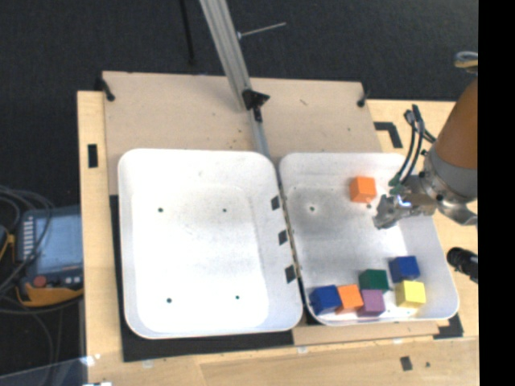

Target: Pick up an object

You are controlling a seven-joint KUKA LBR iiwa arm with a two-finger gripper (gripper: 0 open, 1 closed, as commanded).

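Note:
My gripper (pixel 386 214) hangs over the right bin (pixel 338 240), just right of and slightly below an orange cube (pixel 363 188) that lies alone near the bin's far side. Nothing shows between its fingers. Along the bin's near edge lies a cluster of cubes: blue (pixel 325 298), orange (pixel 350 297), purple (pixel 372 301), green (pixel 373 280), yellow (pixel 411 293) and another blue (pixel 404 267).
The left bin (pixel 197 240) sits beside the right one, with a row of clips at the shared edge. A slanted metal rail (pixel 229 47) rises behind the bins. A handheld controller (pixel 52 252) and cables lie at the far left.

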